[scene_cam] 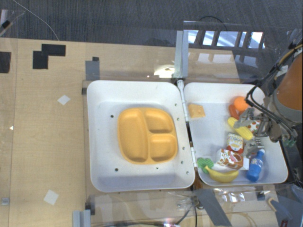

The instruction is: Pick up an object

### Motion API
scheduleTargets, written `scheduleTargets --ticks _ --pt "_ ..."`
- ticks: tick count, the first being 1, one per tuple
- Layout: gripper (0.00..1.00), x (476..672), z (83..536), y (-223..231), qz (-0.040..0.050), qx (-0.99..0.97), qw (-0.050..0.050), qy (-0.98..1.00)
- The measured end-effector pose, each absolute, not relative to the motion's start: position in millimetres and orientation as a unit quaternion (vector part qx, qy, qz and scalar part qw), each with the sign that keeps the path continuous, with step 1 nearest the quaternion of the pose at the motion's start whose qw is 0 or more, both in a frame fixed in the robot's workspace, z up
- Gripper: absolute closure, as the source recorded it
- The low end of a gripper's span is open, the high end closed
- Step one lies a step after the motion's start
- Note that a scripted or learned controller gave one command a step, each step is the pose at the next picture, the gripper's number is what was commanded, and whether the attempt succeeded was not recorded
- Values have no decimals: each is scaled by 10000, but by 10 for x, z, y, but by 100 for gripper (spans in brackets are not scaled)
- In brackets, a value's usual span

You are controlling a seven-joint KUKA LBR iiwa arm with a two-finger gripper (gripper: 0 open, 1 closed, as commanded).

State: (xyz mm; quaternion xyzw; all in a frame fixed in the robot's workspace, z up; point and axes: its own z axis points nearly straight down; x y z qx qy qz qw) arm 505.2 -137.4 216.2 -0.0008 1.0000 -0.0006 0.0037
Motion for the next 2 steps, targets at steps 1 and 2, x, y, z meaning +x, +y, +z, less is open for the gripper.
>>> scheduleTargets --ticks 1,2 --pt "0 4997 1067 -2007 -38 594 123 9982" --pt "0 5768 997 -2070 -10 2174 179 9759"
